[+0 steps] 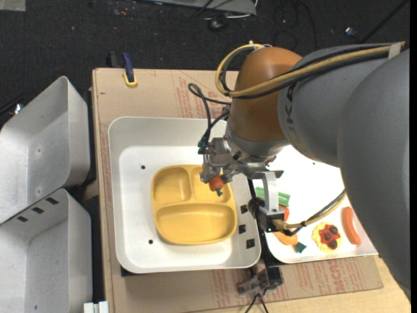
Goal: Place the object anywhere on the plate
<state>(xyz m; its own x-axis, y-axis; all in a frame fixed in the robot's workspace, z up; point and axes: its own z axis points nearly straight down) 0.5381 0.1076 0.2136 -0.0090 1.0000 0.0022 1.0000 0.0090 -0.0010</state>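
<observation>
A small orange object is seen clamped between the fingers of the gripper, held over the upper right compartment of the yellow divided plate in the left white bin. Toy food pieces are scattered in the right bin.

You can't see much of the right bin; arm covers it. Hand mostly hidden under the wrist, small orange-red obj there too tiny to ID. Plate's top-right corner blocked.
</observation>
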